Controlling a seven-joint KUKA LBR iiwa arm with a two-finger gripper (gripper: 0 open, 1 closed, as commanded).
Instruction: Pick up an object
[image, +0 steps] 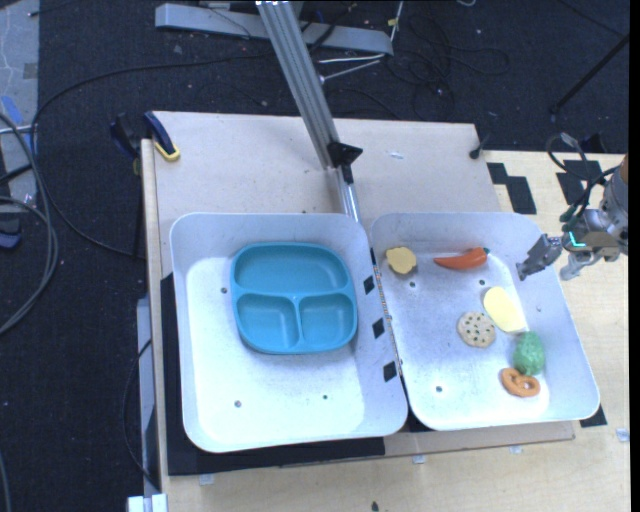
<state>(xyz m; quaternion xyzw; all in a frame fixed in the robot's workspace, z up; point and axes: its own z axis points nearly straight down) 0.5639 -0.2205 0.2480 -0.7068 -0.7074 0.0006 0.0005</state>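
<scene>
Tan surface (420, 165), two white bins; no legible writing. Hand (553, 262) at right bin's (440, 400) edge, fingers spread, gripping nothing.

The two shallow white bins (300, 425) look like smooth, matt plastic. In the left one, the blue divided tray (295, 297) has a faint plastic sheen. In the right one, the red pepper (461, 260) looks glossy and the round tan cookie (476, 329) speckled and rough. The pale bench top (260, 165) resembles matt wood, and the far slanted grey rail (300, 75) brushed metal.
</scene>
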